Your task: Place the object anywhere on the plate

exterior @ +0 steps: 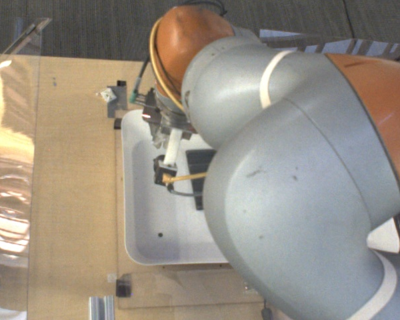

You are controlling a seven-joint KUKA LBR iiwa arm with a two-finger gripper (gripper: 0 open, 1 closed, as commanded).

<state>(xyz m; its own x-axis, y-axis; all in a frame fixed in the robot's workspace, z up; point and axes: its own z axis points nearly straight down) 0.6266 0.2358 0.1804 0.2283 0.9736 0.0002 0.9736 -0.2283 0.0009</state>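
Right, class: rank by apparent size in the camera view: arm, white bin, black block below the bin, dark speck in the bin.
1. arm, though nearest the camera
2. white bin, partly hidden by the arm
3. black block
4. dark speck

No legible text, label, brand, number or sign can be read. The surfaces of the grey and orange arm, the white bin and the tabletop show no readable marking at this resolution.
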